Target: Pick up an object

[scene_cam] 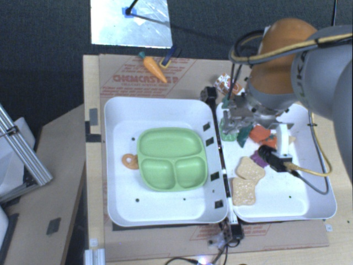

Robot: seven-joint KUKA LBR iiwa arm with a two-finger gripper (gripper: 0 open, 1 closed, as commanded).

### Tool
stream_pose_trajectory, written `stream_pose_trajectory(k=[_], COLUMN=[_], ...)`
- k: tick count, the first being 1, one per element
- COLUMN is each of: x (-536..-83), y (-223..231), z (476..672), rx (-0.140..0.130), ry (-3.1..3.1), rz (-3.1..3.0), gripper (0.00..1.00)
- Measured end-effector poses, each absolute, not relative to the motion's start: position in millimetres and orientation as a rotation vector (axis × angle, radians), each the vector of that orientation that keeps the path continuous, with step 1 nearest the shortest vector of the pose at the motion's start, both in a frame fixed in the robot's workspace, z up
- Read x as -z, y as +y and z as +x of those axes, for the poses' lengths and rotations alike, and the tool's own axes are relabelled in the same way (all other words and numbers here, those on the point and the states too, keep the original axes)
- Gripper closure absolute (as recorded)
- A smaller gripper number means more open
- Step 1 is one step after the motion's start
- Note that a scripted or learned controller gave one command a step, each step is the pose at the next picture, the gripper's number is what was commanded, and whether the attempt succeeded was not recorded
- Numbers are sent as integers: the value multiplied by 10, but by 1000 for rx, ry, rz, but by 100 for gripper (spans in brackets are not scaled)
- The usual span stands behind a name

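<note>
From where I stand the arm (pixel 326 73) comes in from the right and hangs over the far left part of the right bin (pixel 295 200); its jaws are down among a clutter of small things there, and I cannot tell whether they are spread or pressed together, nor whether anything sits between them.

The things to pick lie in that right bin, crowded toward the wall it shares with the left bin (pixel 118 206); a green piece (pixel 228 129) sits just beside that wall under the wrist, a darker teal piece (pixel 243 138) next to it, an orange-red piece (pixel 260 132) to their right, and a small purple piece (pixel 257 159) nearer me. Two tan crackers (pixel 246 181) lie touching one another, close against the shared wall; the near right stretch of the bin floor is bare and gives open room.

In the left bin a green divided plate (pixel 171 159) takes up the middle, with bare white floor all round it; an orange ring (pixel 130 161) lies just off its left edge, well clear of the bin's rim.

Beyond the bins, on the cardboard sheet (pixel 187 70) over the bench (pixel 60 142), a toy carrot (pixel 154 69) lies tilted; a small red and white thing (pixel 223 83) sits near the right bin's far corner; a shiny silver sheet (pixel 130 15) lies further back.
</note>
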State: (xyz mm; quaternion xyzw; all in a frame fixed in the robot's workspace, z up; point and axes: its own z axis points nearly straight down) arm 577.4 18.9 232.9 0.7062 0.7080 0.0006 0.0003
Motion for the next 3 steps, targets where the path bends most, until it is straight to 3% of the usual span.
stream_pose_trajectory(k=[1,3], x=[-2337,-2249], y=[185,125], z=[5691,5788], rx=[0,-2], ry=[2223,2224], rz=[2220,2218], gripper=[100,100])
